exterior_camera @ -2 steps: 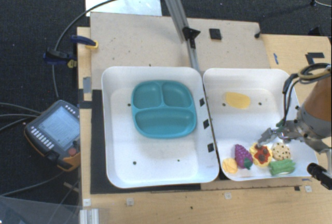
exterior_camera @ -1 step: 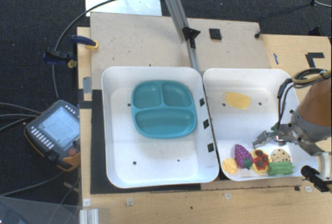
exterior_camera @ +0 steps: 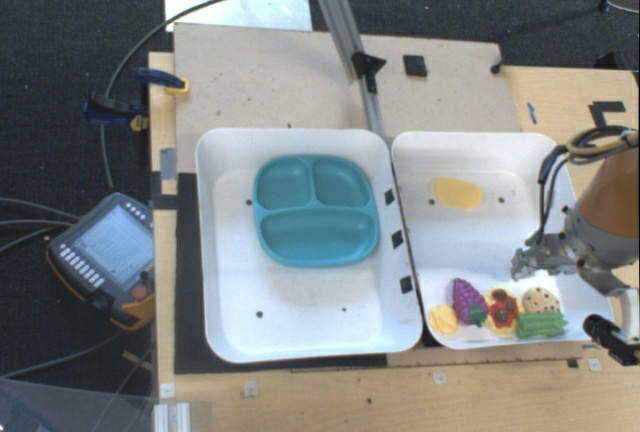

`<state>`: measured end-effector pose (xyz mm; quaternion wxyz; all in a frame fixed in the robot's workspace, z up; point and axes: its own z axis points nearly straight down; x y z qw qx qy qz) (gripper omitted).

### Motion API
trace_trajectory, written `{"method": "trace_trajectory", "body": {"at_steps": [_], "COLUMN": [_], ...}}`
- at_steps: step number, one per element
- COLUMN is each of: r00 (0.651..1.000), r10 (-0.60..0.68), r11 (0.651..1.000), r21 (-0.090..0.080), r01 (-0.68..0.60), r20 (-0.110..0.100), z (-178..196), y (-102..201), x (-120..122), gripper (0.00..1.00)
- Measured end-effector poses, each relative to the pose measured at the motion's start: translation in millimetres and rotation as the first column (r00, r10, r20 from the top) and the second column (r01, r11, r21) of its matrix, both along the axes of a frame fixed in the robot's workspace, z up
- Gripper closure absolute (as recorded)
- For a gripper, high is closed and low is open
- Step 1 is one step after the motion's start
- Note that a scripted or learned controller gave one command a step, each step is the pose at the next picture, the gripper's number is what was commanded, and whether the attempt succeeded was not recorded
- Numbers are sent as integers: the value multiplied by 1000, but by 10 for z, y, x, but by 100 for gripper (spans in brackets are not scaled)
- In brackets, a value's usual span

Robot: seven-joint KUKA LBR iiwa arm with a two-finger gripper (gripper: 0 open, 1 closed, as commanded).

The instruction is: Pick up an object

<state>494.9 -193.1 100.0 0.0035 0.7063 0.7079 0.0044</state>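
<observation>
The hand [exterior_camera: 535, 260] hangs over the right part of the right bin [exterior_camera: 500, 152], at the end of the grey arm [exterior_camera: 612, 220] with its orange band; whether its fingers are spread or closed I cannot tell, and nothing shows between them.

Just below and beside it, a row of five small toy foods lies along that bin's near edge. Closest is one round cookie [exterior_camera: 541, 300], tan with dark specks. Touching it in front is one green piece [exterior_camera: 541, 324], long and ridged. To their left sits one small pizza-like piece [exterior_camera: 502, 308] with red and dark toppings, then one purple bunch of grapes [exterior_camera: 466, 300], then one pale yellow piece [exterior_camera: 443, 320] at the row's left end.

Well apart from these, near the far side of the same bin, lies one flat yellow oval [exterior_camera: 458, 193].

The left bin [exterior_camera: 225, 250] holds one teal divided plate [exterior_camera: 316, 210] with three compartments.

The two bins stand side by side on the counter [exterior_camera: 300, 390]. On the floor to the left lies one teach pendant [exterior_camera: 105, 255] with a lit screen.
</observation>
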Motion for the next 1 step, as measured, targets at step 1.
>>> {"method": "trace_trajectory", "body": {"at_steps": [1], "r00": [1000], "r10": [2], "r11": [1000], "r21": [-4], "r01": [-2], "r20": [-3], "z": [632], "y": [-42], "x": [53], "gripper": [100]}}
